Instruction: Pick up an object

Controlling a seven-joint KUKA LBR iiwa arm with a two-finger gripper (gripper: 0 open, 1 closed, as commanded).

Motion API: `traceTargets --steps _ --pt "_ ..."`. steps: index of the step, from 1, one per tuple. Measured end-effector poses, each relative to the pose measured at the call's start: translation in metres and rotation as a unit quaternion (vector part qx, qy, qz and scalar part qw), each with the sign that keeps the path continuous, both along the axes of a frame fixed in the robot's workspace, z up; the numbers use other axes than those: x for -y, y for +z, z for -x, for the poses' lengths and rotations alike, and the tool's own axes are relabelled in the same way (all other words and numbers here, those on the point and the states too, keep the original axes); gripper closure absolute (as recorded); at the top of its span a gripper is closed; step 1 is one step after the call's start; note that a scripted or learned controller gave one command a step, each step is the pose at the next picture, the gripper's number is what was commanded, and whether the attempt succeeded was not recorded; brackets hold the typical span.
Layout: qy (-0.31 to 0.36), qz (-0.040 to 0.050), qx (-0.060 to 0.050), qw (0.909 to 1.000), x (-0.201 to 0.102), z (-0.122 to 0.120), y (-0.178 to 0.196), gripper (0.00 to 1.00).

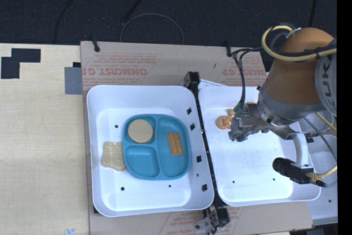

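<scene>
We see the gripper (240, 130) low in the right bin (258, 184), beside an orange object (223, 121), jaw state we cannot tell, blue tray (157, 165) in the left bin (110, 102).

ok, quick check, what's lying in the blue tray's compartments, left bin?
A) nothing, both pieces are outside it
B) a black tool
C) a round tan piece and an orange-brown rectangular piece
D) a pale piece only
C: the blue tray in the left bin holds a round tan piece in one compartment and an orange-brown rectangular piece in another; the pale piece lies beside its left edge.
</scene>
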State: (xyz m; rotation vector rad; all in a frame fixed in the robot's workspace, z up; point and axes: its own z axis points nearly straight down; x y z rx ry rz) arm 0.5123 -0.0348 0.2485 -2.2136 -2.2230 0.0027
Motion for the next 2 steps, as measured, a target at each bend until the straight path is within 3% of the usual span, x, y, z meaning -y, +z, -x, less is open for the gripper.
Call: traceTargets --steps 2 --pt "0.0 0.0001 0.0 1.0 -0.107 0.011 0.005 1.0"
